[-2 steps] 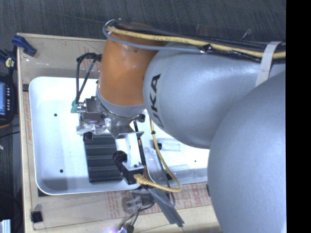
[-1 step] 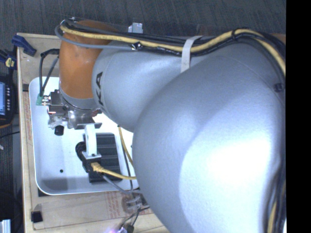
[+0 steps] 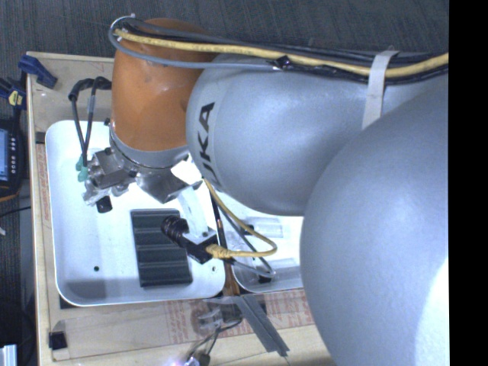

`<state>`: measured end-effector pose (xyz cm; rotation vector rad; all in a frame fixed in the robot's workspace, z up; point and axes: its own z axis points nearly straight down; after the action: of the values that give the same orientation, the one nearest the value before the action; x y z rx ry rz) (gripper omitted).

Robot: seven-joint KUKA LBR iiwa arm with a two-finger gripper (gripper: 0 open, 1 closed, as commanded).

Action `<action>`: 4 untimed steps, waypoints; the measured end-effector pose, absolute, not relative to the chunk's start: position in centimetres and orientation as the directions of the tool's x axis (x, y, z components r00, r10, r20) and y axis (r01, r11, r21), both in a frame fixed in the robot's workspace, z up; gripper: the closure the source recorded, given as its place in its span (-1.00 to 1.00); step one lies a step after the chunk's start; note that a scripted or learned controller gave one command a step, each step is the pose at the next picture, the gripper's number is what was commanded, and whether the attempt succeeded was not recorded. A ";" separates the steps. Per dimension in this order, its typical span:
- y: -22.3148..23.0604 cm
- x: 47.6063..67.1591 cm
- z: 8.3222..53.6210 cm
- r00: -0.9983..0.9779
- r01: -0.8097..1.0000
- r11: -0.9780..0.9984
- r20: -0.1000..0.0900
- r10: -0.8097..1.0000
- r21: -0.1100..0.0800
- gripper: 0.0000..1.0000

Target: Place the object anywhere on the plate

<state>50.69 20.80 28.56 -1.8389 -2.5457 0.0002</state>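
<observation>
The grey arm with its orange band reaches far over the left bin and takes up most of the view. My gripper shows from above as a dark ribbed block hanging low over the bin's near half. Its own body covers whatever lies beneath it. A small dark speck lies on the white bin floor, left of the gripper. The arm hides most of the right bin, of which just a strip of the near rim shows.
Cables and a wrist fitting hang over the left bin's far half. A yellow cable loops down by the bins' shared edge. The wooden bench runs along the front, with blue clamps at its far left corner.
</observation>
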 end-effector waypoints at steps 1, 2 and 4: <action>19.1 56.8 30.0 -0.380 0.925 0.380 0.001 0.925 -0.002 1.00; 16.7 50.0 12.1 -0.446 0.895 0.446 0.001 0.895 -0.008 1.00; 17.3 55.7 17.2 -0.588 0.809 0.588 0.000 0.809 -0.004 1.00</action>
<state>55.72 17.35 17.24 -1.4250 -2.7974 0.0054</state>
